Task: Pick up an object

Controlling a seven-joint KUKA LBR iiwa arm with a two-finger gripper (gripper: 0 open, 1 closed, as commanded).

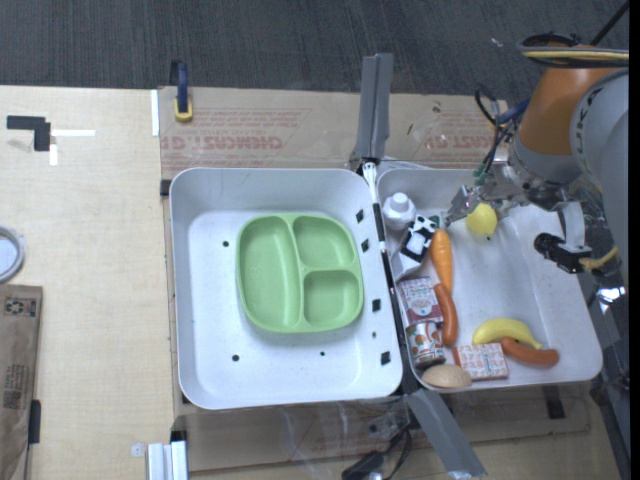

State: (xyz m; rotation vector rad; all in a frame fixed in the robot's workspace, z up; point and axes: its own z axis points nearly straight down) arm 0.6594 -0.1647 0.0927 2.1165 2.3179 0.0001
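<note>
My gripper (481, 208) hangs over the far part of the right bin (560, 278), below the orange-banded wrist. A small yellow lemon (482, 221) sits between its two fingertips, and the fingers are closed against it. Other pickable things lie in the same bin: a white bottle (399, 208), a black-and-white cube (424, 231), an orange carrot (441, 258), a banana (503, 330) and a red-orange sausage (531, 353). They lie left of and nearer than the gripper, apart from it.
The left bin (200, 298) holds a green divided plate (300, 271). Snack packets (419, 303), a can (426, 344), a pink box (487, 364) and a tan bun (446, 376) crowd the right bin's left and front edges. A grey divider (375, 118) stands between the bins.
</note>
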